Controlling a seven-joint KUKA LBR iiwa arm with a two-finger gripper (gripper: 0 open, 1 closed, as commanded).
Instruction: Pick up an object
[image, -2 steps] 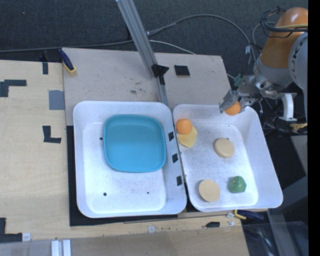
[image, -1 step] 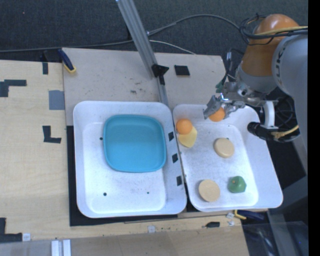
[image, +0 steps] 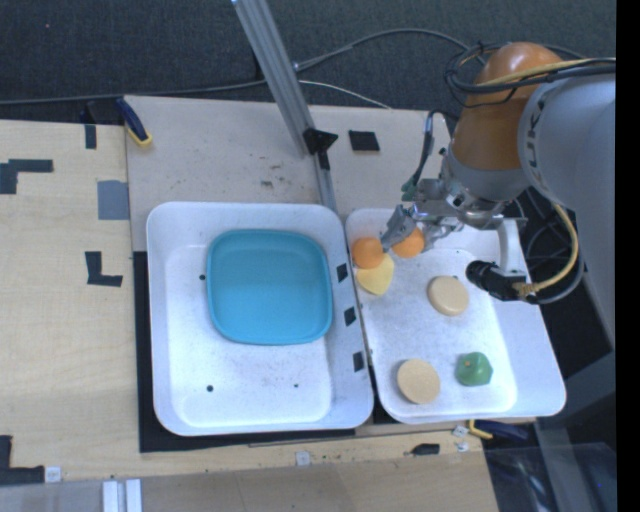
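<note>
Orange is what we notice first: a small rounded orange piece (image: 408, 243) sits at the far end of the right bin (image: 530, 395), directly under the gripper (image: 413, 226). We see the metal fingers coming down on either side of it, but we cannot tell whether they are pinching it or merely resting close around it. Its surface looks smooth and matte, like moulded plastic.

Just beside it we count a second orange ball (image: 367, 252), touching a pale yellow wedge (image: 376, 279) against the bin's left wall. Farther along the same bin lie two flat tan discs, one near the middle (image: 448, 296) and one towards the near end (image: 417, 381), both round and biscuit-like. One green lump (image: 474, 369) with a bumpy outline sits just beside the nearer disc. That makes six small things in this bin.

Both bins are shallow white trays with rounded corners and a lightly speckled floor. In the left bin (image: 180, 390) we see one turquoise plate (image: 268, 286), squarish with soft corners and a glossy raised rim.

Over the right bin, the grey arm (image: 575, 130) carries its orange band (image: 495, 110) above the wrist, with black cables looping beside it.
</note>
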